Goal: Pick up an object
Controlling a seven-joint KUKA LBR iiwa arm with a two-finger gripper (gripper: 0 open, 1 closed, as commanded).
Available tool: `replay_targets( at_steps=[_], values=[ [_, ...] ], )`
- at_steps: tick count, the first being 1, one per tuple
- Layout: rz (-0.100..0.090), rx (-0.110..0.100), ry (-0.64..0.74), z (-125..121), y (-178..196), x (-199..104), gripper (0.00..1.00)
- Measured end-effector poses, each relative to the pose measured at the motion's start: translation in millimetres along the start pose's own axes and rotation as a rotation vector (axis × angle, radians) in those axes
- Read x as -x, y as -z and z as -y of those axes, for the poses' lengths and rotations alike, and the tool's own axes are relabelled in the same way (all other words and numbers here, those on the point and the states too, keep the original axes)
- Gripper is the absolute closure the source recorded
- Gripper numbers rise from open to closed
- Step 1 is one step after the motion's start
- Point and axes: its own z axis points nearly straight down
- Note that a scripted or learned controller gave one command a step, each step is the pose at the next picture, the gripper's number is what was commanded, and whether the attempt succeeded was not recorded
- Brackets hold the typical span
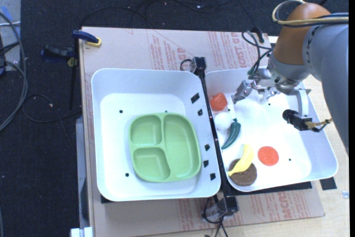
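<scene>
The right bin (310,141) holds several small items along its left side. These are an orange-red block (218,101), a white ball (222,120), a dark green pepper (232,133), a yellow banana (242,158), a brown round piece (244,175) and a red-orange disc (268,156). My gripper (253,92) hangs over the back of this bin, right of the orange-red block. Its fingers are spread and nothing is between them.
The left bin (111,91) holds a green divided plate (165,147). A black divider (208,119) runs between the bins. A black fitting on a cable (294,117) hangs under the arm over the right bin. Blue clamps (83,37) sit at the bench's back left corner.
</scene>
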Motion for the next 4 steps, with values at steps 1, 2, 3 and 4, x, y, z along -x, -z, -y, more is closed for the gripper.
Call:
replay_targets(
  at_steps=[1, 2, 3, 4],
  values=[
    [0.003, 0.01, 0.001, -2.1, -12.7, 0.7, 0.0],
    [0.004, 0.014, 0.0, -3.1, -0.8, 1.5, 1.0],
    [0.001, 0.009, 0.001, -5.4, 62.0, 2.0, 1.0],
    [0.001, 0.008, 0.001, -6.1, 107.5, 2.0, 1.0]
  ],
)
